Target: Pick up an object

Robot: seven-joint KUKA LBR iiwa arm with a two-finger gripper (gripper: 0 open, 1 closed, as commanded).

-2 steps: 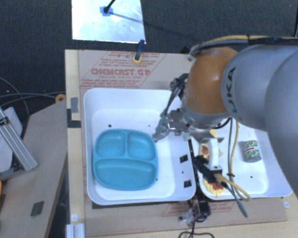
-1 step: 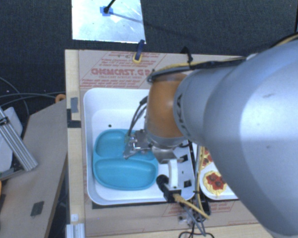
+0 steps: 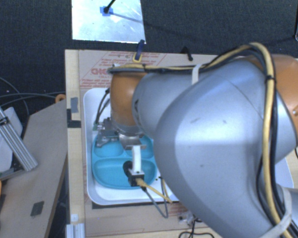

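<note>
Blue divided tray (image 3: pixel 105 171) is seen lying flat in the white bin (image 3: pixel 91 114) at the view's left. The gripper (image 3: pixel 120 139) is hung right over the tray's far compartments. Whether it's wide or closed can't be told tbh, it's looked at from above.

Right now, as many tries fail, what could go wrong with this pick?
The gripper hangs close over the blue divided plastic tray in the shallow white bin and may strike its ridges. The bulky grey arm hides much of the scene, so a miss could go unseen.

Grey arm (image 3: pixel 213 133) above blue tray (image 3: pixel 105 171)
</note>
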